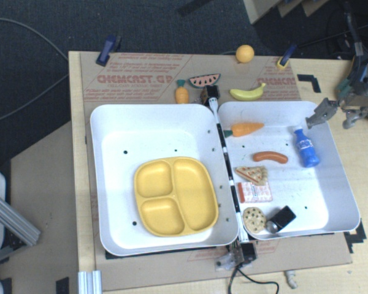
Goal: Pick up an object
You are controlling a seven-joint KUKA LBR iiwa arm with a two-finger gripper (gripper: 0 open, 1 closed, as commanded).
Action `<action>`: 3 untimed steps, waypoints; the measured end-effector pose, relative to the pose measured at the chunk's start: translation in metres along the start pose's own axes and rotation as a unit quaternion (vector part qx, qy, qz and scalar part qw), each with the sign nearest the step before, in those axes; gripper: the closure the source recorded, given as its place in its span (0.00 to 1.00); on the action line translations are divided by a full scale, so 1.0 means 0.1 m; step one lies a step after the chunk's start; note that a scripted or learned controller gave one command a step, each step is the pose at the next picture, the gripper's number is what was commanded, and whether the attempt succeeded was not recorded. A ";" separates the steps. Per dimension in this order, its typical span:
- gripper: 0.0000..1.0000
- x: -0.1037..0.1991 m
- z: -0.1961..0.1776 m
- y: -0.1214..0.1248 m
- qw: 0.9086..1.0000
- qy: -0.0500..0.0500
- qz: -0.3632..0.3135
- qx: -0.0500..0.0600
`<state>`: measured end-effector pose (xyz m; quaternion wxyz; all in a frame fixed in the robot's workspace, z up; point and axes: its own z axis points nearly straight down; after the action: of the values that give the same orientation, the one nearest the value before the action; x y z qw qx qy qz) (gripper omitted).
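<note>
Sitting in the left bin is a yellow divided plate. The right bin holds a carrot, sausage, sandwich wedge, cookie and blue bottle (lying near the far right side). The end effector hovers at that bin's far right corner, fingers spread and grasping nothing.

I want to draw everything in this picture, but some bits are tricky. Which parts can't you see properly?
1. The pincer, camera view: small and blurry at the right edge, so open or shut is unclear.
2. The black thing in the right bin: too small to name.
3. The packet: its print is too tiny to read.
4. The cookie: a shiny object covers one side.
5. The cable at the bottom: cut off by the edge.
</note>
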<state>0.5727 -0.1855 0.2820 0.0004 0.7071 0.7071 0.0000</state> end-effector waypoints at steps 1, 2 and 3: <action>0.00 -0.10 0.89 0.35 1.000 0.001 0.000 0.002; 0.00 -0.32 1.98 0.59 1.000 0.005 -0.002 0.001; 1.00 -0.35 1.87 0.59 1.000 0.001 -0.002 -0.001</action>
<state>0.6321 -0.2205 0.0953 -0.0001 0.7056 0.7086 0.0013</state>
